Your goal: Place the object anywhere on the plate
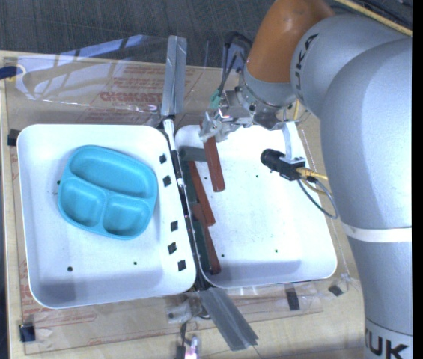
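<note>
- left bin (39, 275) holds a blue plate (108, 191) with three compartments.
- right bin (271, 230), frame centre: gripper (212, 135) pinches a brown stick (214, 165); a second stick (201, 197) lies along the left wall.

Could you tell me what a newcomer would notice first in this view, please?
Probably the large grey arm with its orange band, reaching in from the right over the right bin. Next, the bright blue divided plate lying in the left bin. Then the brown stick hanging tilted under the gripper, with a second brown stick along that bin's left wall.
</note>
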Controlling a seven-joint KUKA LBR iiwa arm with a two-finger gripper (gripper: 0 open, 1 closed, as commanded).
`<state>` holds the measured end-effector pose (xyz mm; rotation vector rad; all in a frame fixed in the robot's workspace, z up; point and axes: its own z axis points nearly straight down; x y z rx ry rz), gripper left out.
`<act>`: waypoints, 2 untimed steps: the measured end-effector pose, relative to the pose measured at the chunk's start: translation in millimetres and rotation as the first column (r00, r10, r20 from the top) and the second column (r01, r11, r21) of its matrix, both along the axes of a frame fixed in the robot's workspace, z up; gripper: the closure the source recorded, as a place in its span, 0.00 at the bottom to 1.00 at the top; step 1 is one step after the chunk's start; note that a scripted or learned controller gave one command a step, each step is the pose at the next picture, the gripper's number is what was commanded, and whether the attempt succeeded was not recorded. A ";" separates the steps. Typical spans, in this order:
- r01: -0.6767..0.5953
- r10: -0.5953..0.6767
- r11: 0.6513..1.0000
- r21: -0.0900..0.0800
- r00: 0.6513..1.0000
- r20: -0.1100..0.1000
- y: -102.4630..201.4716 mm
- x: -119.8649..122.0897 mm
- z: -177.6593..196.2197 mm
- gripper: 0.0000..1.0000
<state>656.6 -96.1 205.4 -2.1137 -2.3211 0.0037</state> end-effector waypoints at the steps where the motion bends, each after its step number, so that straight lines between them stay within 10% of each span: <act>1: -0.088 0.088 0.996 0.001 0.996 0.000 84.6 -8.6 -14.3 1.00; 2: -0.095 0.095 0.995 0.000 0.995 -0.001 160.8 -41.4 -14.6 1.00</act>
